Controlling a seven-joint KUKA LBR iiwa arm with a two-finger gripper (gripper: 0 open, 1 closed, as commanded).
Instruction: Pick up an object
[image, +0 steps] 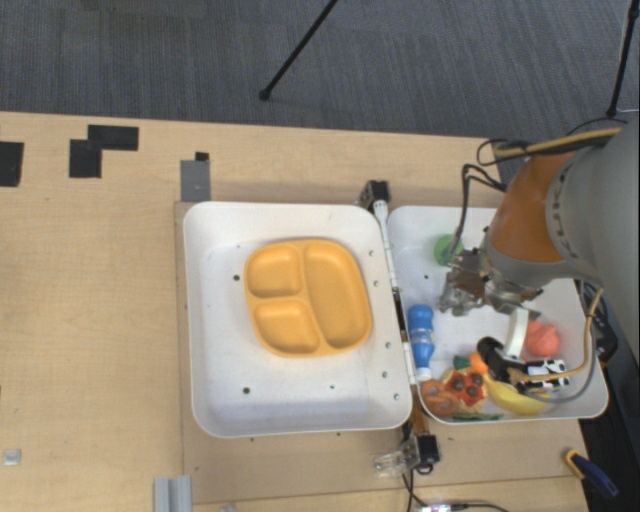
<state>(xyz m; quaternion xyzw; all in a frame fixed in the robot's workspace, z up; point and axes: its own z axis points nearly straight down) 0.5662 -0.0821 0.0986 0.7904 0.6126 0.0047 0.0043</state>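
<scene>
Nearest my camera hangs the arm, grey with its orange band. From the left I see the left bin holding a yellow divided plate. Crowded along the right bin's lower side are a blue bottle, a banana and a pink ball. The gripper sits low beside the bottle.

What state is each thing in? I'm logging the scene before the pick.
Yellow divided tray: right way up in the left bin, nothing in its compartments.
Blue bottle: lying on its side in the right bin.
Banana: lying flat.
Gripper: above the right bin, holding nothing visible.
</scene>
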